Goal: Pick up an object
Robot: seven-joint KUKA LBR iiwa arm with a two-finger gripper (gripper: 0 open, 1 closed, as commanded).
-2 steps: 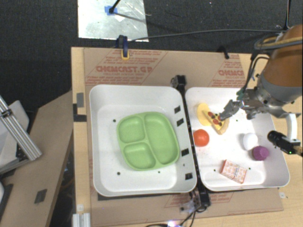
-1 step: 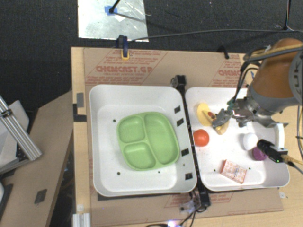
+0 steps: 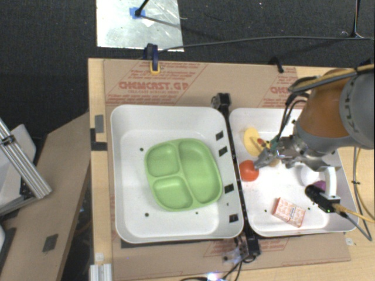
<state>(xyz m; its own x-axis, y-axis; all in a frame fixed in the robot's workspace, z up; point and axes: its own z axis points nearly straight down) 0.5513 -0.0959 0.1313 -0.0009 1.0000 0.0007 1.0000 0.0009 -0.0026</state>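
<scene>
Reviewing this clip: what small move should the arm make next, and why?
Probably lower the end effector slightly toward the red object: it hovers just above and right of it in the right bin, beside the yellow object, with nothing visibly gripped.

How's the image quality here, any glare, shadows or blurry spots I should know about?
Camera view: even, soft lighting; the white bins look bright but keep their edges. The foil sheet at the top shows dull sheen. Faint shadows lie under the green tray. The gripper area is soft, small details there unclear, and the arm looks slightly blurred.
</scene>
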